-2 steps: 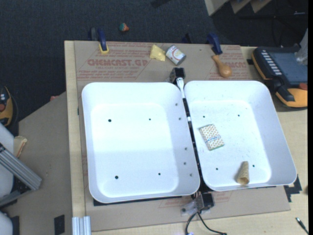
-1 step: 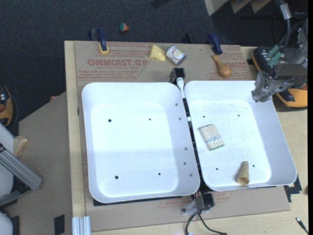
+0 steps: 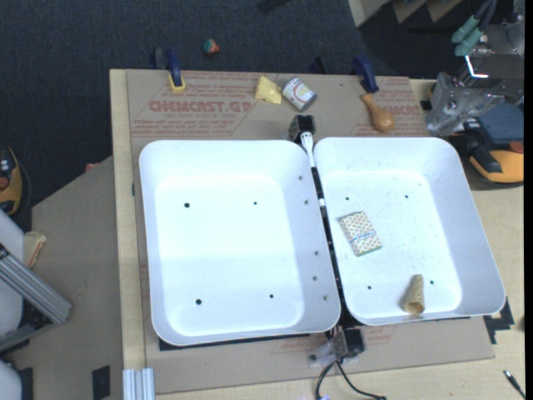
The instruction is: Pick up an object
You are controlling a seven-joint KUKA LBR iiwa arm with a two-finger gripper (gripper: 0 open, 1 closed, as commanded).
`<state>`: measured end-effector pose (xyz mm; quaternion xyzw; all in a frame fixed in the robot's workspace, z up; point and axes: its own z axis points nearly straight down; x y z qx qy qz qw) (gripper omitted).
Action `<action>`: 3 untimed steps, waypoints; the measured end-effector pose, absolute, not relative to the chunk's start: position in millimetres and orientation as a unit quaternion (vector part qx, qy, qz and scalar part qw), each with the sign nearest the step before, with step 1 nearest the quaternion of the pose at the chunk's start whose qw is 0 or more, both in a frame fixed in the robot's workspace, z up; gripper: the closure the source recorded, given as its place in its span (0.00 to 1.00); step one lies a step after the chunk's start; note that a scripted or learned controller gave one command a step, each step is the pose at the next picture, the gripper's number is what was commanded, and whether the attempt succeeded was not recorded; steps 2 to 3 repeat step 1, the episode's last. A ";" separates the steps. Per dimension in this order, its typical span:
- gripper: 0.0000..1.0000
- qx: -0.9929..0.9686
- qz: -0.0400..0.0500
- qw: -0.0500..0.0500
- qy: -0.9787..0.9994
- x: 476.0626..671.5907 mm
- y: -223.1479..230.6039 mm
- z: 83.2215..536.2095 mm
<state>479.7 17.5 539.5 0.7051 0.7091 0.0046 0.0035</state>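
Two objects lie in the right bin. A small patterned card-like packet rests flat near the bin's left side. Close to the front wall lies a tan cone-shaped piece. My gripper hangs outside the bins, just beyond the right bin's back right corner and well away from both objects. Its metal parts are crowded together there, with nothing seen held.
The left bin adjoins the right one. On the board behind the bins sit a yellow wedge, a small wrapped cylinder and a wooden pear-shaped piece. Blue clamps grip the back edge.
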 end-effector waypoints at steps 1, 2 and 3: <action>1.00 0.705 -0.004 -0.004 0.709 488.3 81.0 445.5; 1.00 0.705 -0.004 -0.004 0.709 488.3 81.0 445.5; 1.00 0.705 -0.004 -0.004 0.709 488.3 81.0 445.5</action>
